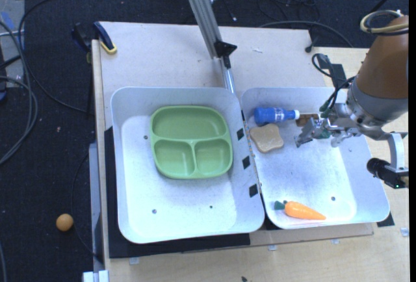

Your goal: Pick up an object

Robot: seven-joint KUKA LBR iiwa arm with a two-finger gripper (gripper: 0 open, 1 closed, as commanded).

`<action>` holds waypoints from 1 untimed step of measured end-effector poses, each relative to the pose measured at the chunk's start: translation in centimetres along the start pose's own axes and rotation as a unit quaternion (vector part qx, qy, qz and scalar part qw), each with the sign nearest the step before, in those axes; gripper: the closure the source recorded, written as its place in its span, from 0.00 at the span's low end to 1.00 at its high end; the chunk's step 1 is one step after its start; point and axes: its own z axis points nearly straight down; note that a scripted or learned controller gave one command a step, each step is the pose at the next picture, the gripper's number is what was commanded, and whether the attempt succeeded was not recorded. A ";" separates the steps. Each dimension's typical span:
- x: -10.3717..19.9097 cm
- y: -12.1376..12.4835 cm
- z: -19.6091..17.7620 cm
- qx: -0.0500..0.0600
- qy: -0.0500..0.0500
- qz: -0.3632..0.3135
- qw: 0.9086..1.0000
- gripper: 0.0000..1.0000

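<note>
**A:** What sits in the two bins?

**B:** The left bin [130,209] holds a green divided plate [192,141], lying flat toward the bin's far side. The right bin [338,177] holds three things: a blue bottle [273,115] with a white cap, lying on its side along the far wall; a tan slice of bread [266,138] just in front of the bottle, near the wall shared with the left bin; and an orange carrot [303,210] with a green tip, lying close to the bin's near edge.

**A:** And the arm?

**B:** It comes in over the bench's right edge, with its hand [312,134] hanging over the far part of the right bin, just right of the bottle's cap. The carrot is well apart from it.

**A:** Is the hand wide or narrow? Holding anything?

**B:** I cannot tell. The metal parts there are small and tangled with wires, so the gap is unreadable. Nothing shows between them.

**A:** Anything off the bench?

**B:** A small orange ball [64,221] lies on the dark floor beyond the bench's left edge, near its front corner.
</note>
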 end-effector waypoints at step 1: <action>0.0 0.3 -0.6 -0.006 -0.001 -0.001 1.000 0.00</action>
